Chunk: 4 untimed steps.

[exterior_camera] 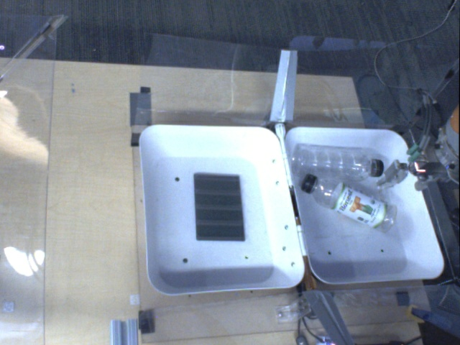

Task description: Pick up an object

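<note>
Reaching in from the right, the claw (399, 169) hovers at the right bin's (424, 264) far right side, beside the clear empty bottle's (334, 162) cap; how wide it stands I cannot tell. A labelled bottle (353, 204) lies just nearer. The left bin (158, 192) holds a dark ribbed tray (218, 206).

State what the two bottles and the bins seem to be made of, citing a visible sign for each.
Upper bottle: probably clear plastic, see-through and glossy. Labelled bottle: likely clear plastic too, with a printed, perhaps paper, label and dark cap. Bins: seemingly matte white moulded plastic, judging by the rounded corners.
</note>
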{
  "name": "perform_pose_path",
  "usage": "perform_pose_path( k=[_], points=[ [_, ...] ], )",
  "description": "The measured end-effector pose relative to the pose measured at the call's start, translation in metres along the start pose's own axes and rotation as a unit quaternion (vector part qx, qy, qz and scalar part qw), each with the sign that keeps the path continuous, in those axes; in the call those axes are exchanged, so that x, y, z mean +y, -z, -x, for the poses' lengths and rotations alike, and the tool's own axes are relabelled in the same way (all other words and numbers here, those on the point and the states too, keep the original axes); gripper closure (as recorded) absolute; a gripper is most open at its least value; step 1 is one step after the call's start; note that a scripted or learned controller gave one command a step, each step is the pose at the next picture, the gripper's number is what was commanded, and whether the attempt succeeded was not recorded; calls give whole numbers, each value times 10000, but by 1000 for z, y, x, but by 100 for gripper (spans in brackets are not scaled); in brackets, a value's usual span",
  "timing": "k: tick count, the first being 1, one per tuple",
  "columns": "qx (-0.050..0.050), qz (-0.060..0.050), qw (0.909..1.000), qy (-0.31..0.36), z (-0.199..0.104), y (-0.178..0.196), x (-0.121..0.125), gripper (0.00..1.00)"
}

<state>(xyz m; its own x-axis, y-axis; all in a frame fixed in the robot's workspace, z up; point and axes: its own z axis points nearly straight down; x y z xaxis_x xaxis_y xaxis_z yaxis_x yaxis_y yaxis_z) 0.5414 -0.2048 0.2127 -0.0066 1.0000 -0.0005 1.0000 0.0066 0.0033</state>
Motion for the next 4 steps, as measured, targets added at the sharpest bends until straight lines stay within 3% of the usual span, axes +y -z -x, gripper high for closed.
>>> perform_pose_path(
  k=[1,2,3,4],
  points=[
    [-4,15,9956,935,-9,-91,23,0],
    [19,-97,9951,989,3,-127,90,0],
    [-82,-53,9823,1869,-32,-125,93,0],
    [-135,-37,9831,1826,-38,-124,89,0]
  ],
)
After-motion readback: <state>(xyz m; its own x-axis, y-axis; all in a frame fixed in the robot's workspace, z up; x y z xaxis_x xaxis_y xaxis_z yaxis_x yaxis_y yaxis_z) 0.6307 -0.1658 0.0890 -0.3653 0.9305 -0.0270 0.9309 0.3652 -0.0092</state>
